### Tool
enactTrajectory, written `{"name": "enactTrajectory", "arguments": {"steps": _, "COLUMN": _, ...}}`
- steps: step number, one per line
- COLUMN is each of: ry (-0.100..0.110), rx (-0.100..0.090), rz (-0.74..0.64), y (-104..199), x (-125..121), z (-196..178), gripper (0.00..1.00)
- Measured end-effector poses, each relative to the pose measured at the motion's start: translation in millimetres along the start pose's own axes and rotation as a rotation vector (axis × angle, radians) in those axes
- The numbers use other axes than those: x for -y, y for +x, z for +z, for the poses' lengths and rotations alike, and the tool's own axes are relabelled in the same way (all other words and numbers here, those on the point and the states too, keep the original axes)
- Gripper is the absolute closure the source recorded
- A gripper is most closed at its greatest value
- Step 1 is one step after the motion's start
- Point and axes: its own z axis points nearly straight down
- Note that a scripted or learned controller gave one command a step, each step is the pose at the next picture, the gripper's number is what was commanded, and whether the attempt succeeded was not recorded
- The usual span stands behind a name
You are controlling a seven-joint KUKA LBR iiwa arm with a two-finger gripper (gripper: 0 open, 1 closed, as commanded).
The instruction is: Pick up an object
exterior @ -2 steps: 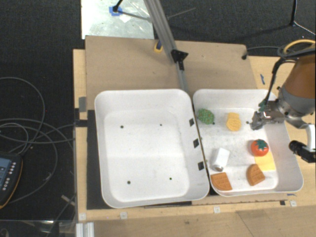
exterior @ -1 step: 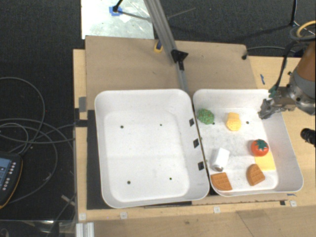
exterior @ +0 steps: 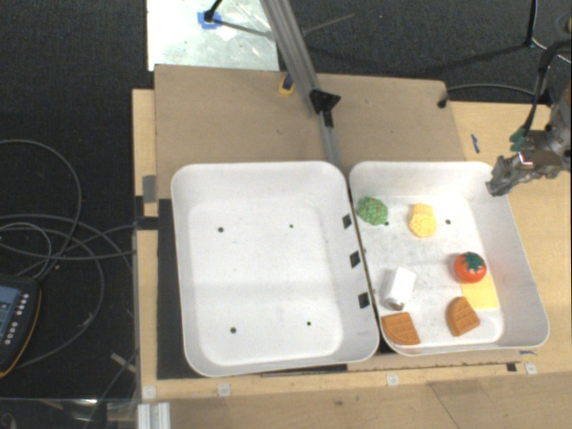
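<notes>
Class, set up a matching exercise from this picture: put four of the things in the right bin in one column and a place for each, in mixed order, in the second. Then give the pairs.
Things
1. green piece
2. tomato
3. white block
4. yellow round piece

Places
A. on the near right, touching a flat yellow slab
B. far side, close to the divide between the bins
C. just right of the green piece
D. mid bin, just above an orange-brown piece

Pairs: 1-B, 2-A, 3-D, 4-C
</notes>
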Motion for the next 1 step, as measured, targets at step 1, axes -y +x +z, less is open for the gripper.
{"name": "enactTrajectory", "arguments": {"steps": 1, "ry": 0.008, "rx": -0.005, "rz": -0.005, "y": 56.3, "x": -8.4, "z": 16.5, "gripper": 1.00}}
